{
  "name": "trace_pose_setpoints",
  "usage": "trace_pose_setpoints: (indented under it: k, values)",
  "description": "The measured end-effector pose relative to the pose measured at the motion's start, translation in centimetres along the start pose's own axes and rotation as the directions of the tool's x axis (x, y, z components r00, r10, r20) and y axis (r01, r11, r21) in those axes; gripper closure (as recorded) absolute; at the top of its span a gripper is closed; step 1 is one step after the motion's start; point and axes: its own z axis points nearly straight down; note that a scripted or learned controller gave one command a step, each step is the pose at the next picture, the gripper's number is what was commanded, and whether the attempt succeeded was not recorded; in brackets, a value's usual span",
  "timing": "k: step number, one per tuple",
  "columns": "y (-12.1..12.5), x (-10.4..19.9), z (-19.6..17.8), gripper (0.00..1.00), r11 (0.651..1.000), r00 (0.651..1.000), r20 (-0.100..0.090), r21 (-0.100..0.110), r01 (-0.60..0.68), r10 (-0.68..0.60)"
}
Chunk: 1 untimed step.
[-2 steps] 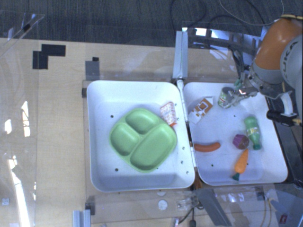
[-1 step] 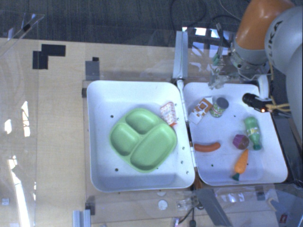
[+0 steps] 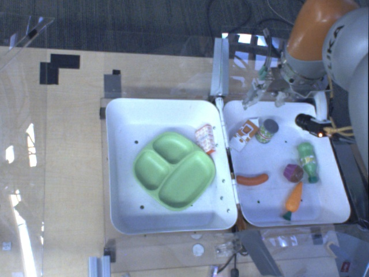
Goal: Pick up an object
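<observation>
We see a green divided plate (image 3: 174,170) in the left bin (image 3: 121,212); a sausage (image 3: 252,179), carrot (image 3: 294,197) and bottle (image 3: 307,161) in the right bin (image 3: 328,212).

Arm (image 3: 331,33) cut off at right edge; end effector (image 3: 266,94) fingers blurred, state unclear.

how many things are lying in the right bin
6: a small carton and a can near the top, a green bottle at right, a purple item beside it, a sausage and a carrot lower down. None looks hidden.
</observation>
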Motion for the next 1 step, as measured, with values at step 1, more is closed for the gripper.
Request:
trace_pose_setpoints:
  k: [1]
  values:
    - [-2.6, -6.1, 9.22, 0.0, 1.0, 1.0, 0.007, -0.025, -0.007, 0.007]
